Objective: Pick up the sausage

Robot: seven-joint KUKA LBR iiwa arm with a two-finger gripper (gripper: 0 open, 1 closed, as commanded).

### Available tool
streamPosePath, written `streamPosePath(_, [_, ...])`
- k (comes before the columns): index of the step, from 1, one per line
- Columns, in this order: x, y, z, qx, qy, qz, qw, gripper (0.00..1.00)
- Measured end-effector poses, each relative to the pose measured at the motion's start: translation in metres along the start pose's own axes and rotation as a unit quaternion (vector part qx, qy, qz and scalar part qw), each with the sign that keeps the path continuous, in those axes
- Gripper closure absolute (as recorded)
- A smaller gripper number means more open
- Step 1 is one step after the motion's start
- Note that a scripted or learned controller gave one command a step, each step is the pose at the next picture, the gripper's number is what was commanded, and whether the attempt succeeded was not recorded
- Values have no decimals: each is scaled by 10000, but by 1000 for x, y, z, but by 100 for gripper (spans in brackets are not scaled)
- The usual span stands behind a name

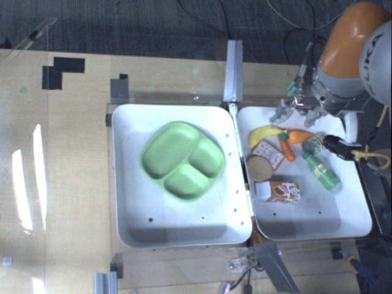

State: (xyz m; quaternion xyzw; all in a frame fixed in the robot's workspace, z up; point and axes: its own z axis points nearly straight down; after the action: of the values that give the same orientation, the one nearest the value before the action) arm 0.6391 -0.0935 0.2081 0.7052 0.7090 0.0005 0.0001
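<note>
End effector (297,111) spread open, gripping nothing, sausage (286,146) just below, apart from it

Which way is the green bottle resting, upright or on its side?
On its side: the green bottle lies flat on the right bin floor.

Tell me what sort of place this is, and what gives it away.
Probably a robotics lab test bench, not a kitchen. Two shallow white bins sit side by side on a pale wooden bench, toy food such as a yellow plastic banana fills one, and loose black cables trail behind.
</note>
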Motion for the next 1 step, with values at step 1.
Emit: streamPosePath(1, [-26, -41, 91, -2, -2, -416, 9991, 0])
